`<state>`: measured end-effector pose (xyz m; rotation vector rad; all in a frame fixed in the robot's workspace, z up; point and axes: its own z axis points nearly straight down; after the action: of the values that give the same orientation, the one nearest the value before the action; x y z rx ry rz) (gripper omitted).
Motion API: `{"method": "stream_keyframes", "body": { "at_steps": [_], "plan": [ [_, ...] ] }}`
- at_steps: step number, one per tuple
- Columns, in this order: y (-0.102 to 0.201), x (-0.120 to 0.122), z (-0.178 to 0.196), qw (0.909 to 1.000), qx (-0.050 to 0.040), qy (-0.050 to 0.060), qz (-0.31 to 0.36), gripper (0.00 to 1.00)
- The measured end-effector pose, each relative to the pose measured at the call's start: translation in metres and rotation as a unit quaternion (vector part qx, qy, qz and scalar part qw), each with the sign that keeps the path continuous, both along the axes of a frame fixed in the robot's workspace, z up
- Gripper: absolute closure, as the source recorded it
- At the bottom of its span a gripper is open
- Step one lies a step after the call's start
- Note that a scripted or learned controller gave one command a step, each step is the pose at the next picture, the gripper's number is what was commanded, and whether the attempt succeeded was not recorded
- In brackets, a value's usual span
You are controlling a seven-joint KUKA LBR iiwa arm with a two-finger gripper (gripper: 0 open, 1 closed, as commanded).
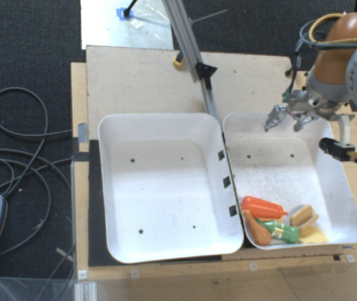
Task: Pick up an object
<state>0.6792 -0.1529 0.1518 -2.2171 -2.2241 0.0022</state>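
The grey arm's metal two-finger gripper [287, 119] is being held above the far edge of the right-hand shallow white bin [338, 187], well apart from everything lying in it. Its two fingers are being kept spread, with a clear gap visible between them, and nothing is being gripped. This high, open posture is judged to be a ready stance: a descent onto a chosen item is being left possible without anything being struck on the way.

The candidate objects are being kept together in the near corner of that bin, pressed against its front wall and the divider side. A glossy orange carrot-shaped toy [263, 207] is lying across the top of the cluster; a second, duller orange elongated piece [256, 229] is resting just below it at a slant. A small green plastic piece [284, 232] is lying beside these, touching a tan bun-shaped toy [304, 216] and a pale yellow flat piece [315, 234]. Because the items are being crowded against each other, a clean grasp of a single one is judged difficult. The left-hand shallow white bin [113, 187] is not being reached for.
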Motion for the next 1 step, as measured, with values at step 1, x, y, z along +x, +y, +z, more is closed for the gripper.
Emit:
{"method": "stream_keyframes", "body": {
  "at_steps": [1],
  "plan": [
    [-0.0002,0.0022,0.0145,1.0000,-0.0007,-0.004,0.001,1.00]
  ]
}}
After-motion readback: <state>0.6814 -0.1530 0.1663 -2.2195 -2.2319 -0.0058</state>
